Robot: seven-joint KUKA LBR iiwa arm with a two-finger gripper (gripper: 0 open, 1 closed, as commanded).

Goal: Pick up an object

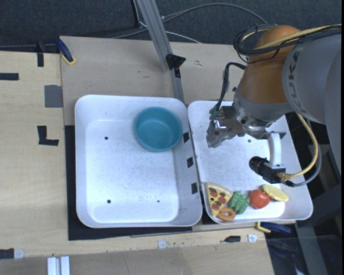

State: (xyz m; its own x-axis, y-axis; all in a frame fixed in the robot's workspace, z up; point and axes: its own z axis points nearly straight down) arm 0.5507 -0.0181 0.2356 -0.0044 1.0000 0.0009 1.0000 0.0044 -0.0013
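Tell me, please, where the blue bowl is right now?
The blue bowl sits in the left bin, at its far right corner, beside the divide from the right bin.

Grey arm (298, 67) reaching in from right, pincer (217, 137) pointing down

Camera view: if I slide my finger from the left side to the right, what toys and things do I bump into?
Blue bowl → pincer → pizza slice → green toy → tomato → yellow toy.

2 white bins (129, 211), 1 blue bowl (157, 129), 4 toy foods (241, 200)
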